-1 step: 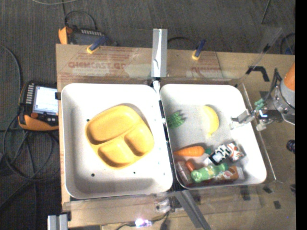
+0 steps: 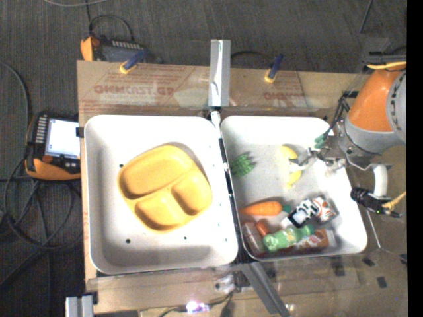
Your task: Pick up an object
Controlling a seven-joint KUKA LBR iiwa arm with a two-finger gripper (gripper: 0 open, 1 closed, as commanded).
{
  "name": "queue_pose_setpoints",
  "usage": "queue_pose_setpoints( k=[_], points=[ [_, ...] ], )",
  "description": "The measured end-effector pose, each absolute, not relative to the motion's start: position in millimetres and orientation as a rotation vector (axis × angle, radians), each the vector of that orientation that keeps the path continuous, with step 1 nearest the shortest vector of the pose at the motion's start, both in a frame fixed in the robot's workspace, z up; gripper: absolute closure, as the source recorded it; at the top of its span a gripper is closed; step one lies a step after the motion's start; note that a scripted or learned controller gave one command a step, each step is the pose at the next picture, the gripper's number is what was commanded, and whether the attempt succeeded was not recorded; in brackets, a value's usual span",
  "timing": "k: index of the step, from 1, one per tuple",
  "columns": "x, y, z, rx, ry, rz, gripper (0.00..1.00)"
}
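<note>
Hovering over the right white bin [image 2: 344,240], the gripper [image 2: 312,154], its state unclear, nears a yellow banana [image 2: 291,164], with an orange plastic carrot [image 2: 262,209] nearby.

arm: enters from right, orange band up | tool [image 2: 310,154]: low, pointing left

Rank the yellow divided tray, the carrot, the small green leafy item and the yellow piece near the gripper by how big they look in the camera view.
1. Yellow divided tray, by far the largest.
2. Carrot.
3. Green leafy item and yellow piece: these look about alike, and the gripper partly covers the yellow piece, so no ranking between them.
</note>
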State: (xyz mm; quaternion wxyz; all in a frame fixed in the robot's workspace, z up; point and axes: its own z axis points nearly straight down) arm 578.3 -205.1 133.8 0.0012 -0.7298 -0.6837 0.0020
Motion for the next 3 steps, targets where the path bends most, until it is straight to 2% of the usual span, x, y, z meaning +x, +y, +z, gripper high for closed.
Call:
queue_pose_setpoints(
  k=[1,2,3],
  points=[
    [623.9,-210,183,-2.465,-1.948,0.006,0.00],
    [621.8,-189,89,-2.324,-2.127,-0.003,0.00],
    [565.3,-191,143,-2.313,-2.124,0.004,0.00]
  ],
)
